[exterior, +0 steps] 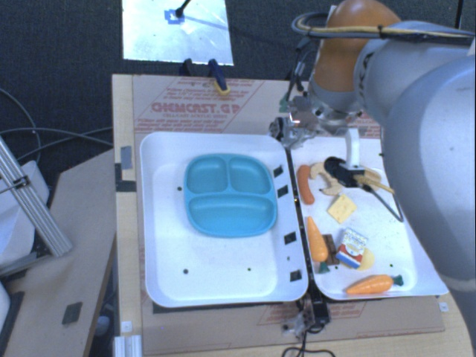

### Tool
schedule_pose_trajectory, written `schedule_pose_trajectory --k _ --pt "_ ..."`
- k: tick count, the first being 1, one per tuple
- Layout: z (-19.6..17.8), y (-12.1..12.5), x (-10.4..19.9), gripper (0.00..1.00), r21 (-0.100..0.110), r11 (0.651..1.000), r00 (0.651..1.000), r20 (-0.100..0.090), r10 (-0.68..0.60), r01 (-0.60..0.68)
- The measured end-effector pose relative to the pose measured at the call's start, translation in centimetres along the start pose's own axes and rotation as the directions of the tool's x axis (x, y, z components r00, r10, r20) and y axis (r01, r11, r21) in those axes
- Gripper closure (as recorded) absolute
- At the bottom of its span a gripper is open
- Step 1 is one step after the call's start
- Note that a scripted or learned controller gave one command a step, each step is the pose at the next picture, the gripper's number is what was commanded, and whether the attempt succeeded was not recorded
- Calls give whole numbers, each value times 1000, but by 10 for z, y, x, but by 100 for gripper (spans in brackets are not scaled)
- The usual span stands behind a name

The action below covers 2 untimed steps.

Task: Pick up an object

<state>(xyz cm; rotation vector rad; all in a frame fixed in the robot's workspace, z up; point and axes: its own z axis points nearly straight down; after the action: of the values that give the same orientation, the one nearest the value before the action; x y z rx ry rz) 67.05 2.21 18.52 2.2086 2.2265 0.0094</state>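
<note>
My gripper (291, 129) hangs over the far end of the divider between the two bins, above the back left corner of the right bin (416, 255). Nothing shows in its grasp. In that bin lie an orange sausage (305, 184) close below the gripper, a tan curved piece (320, 172), a yellow cracker square (342, 208), a carrot (317, 240) along the divider, a small colourful box (353, 244) and a second carrot with a green end (370, 285) at the front.
The left bin (167, 259) holds a blue divided plate (229, 195). My grey arm covers the right side and back of the right bin. A cardboard sheet (197, 103) lies behind the bins, with a blue and yellow clamp (218, 76) at its far edge.
</note>
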Motion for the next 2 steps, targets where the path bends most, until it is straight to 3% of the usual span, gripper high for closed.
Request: schedule_pose_trajectory --k 1,2 --pt "0 -40 -50 100 8 1000 1000 3 11 -11" --pt "0 -39 -46 0 6 1000 1000 1 5 -5"
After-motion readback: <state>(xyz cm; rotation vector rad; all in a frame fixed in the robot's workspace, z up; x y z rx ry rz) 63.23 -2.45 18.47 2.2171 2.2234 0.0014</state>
